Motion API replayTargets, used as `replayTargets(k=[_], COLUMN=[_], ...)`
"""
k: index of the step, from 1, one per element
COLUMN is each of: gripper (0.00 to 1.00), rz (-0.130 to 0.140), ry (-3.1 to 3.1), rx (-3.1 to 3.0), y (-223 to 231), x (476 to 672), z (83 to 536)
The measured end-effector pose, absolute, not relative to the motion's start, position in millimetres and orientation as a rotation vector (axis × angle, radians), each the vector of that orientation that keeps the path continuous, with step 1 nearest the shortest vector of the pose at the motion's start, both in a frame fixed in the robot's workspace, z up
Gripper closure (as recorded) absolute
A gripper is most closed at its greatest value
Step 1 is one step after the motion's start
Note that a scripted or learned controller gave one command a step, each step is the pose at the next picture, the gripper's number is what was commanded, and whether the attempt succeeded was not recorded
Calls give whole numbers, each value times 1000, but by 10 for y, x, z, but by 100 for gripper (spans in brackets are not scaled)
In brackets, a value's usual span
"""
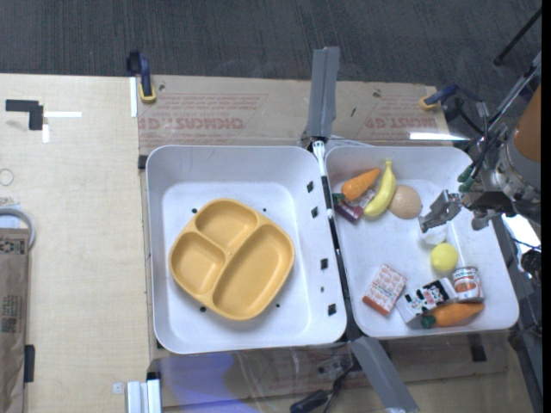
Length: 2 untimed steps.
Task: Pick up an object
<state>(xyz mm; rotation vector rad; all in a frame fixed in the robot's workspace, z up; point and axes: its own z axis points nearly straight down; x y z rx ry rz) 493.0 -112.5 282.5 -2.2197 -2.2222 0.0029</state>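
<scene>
Hanging over the right white bin (508,312), the gripper (456,216) has its fingers spread apart with nothing between them. A small yellow lemon (444,257) lies just below it. Near it are a yellow banana (382,193), an orange carrot (360,183) and a small red-labelled can (466,284). The cardboard sheet (258,110) on the desk has red letters, upside down, too faint to read.

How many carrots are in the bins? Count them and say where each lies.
2. One carrot lies at the far left of the right bin, against the banana. The other carrot lies at the bin's near right corner, below the small can. None seems hidden.
</scene>
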Motion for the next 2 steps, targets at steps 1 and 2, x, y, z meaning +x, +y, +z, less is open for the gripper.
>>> replayTargets(k=[1,2], gripper=[0,0], rz=[3,3], ry=[-2412,-2412], rx=[-2009,-2008], y=[-1471,-1471], x=[5184,5184], z=[1826,1827])
